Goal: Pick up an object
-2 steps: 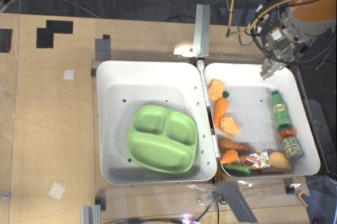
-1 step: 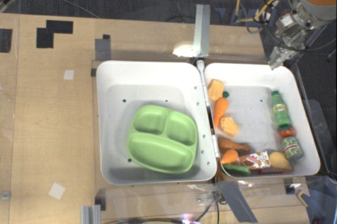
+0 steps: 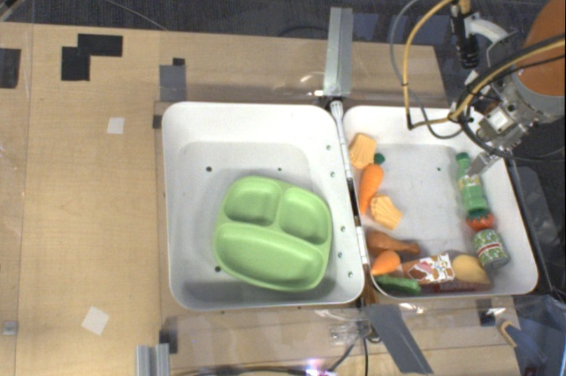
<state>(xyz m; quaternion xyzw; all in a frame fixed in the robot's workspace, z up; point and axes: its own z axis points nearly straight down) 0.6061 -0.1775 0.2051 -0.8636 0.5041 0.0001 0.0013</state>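
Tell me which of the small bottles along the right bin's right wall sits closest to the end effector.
The green bottle at the far end of that row, just below the end effector. The green-and-red bottle lies nearer the camera, further from it.

Lime-green divided plate [image 3: 272, 233], white bins [image 3: 190, 131], orange carrot [image 3: 370, 186], green bottle [image 3: 472, 191]

Arm [image 3: 541, 73]: grey body with an orange band above the wrist. Wrist section silver-grey metal, blocky, with small fittings. Yellow cable [image 3: 423, 29] loops from the wrist, alongside thinner black cables. White connector piece [image 3: 482, 29] sits at the cable's upper end.
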